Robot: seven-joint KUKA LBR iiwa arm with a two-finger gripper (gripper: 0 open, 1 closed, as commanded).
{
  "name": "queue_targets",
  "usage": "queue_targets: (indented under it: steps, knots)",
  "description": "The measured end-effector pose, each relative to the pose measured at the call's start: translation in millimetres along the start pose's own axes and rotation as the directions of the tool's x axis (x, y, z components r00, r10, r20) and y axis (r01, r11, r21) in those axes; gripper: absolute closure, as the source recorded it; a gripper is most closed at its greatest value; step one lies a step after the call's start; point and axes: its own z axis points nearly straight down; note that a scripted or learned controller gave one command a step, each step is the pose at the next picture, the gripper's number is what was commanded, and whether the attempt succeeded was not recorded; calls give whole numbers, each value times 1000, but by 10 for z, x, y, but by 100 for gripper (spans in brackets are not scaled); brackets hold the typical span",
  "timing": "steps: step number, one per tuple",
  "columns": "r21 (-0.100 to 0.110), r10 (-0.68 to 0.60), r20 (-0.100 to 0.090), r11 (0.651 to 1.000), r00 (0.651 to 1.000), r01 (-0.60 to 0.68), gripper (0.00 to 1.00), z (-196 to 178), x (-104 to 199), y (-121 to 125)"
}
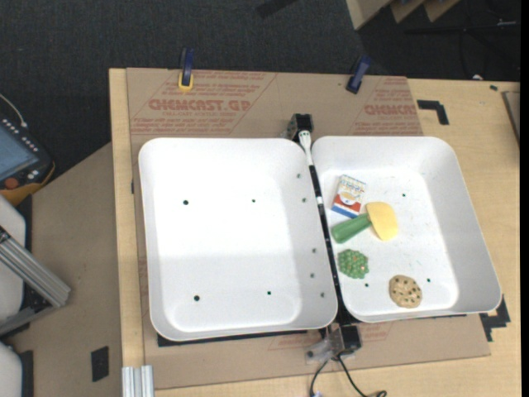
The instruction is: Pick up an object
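Note:
The right bin (pixel 446 180) holds several small items near its left side. A small white carton with a red and blue label (pixel 350 195) lies at the top of the group. Below it a green cucumber-like piece (pixel 350 228) lies slanted, touching a yellow wedge (pixel 383 220). A round green bumpy piece (pixel 353 264) sits lower, and a tan cookie (pixel 405 290) lies near the bin's front edge.
The left bin (pixel 165 246) adjoins the right one along a black seam (pixel 318 213). Both rest on a brown cardboard sheet (pixel 248 98) held by a yellow-blue clamp (pixel 187 70) and a blue clamp (pixel 359 74) at the back edge.

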Motion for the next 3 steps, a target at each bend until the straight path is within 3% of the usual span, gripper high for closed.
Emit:
queue_targets:
  steps: [3]
  knots:
    - [9,0,-6,1000,1000,0,100,113,-82,-12]
